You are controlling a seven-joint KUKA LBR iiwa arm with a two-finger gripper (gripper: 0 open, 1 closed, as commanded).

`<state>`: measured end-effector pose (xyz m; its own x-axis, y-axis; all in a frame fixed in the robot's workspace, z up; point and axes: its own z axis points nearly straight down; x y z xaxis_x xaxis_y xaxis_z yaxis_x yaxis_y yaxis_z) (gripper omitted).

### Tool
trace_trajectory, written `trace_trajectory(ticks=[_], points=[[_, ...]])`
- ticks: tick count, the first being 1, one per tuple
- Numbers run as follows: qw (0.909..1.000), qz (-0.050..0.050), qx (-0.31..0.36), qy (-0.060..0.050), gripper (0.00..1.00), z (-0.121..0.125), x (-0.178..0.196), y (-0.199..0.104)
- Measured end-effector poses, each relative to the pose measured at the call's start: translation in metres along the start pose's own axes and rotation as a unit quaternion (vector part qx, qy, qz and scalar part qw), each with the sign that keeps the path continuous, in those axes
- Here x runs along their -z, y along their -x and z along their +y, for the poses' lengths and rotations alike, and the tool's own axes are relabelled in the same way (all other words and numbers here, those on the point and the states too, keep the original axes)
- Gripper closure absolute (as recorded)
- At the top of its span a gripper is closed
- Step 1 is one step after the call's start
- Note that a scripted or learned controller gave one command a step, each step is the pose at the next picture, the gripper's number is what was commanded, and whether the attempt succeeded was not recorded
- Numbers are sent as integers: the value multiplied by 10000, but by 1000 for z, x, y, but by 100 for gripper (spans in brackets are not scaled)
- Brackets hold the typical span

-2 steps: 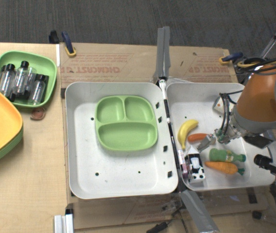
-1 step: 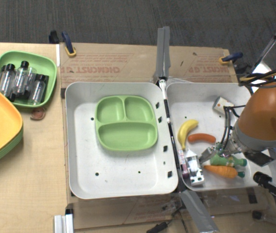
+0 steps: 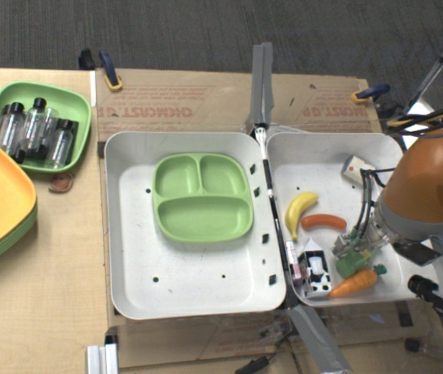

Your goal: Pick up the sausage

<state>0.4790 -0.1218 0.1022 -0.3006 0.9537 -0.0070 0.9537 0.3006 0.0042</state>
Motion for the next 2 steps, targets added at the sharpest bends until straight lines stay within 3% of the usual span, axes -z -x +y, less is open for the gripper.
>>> trace_trajectory(ticks=[1,2], points=[[9898,34,-1421,-39,100,4,-12,5],[9970,31,-774,-30,100,13,-11,36]])
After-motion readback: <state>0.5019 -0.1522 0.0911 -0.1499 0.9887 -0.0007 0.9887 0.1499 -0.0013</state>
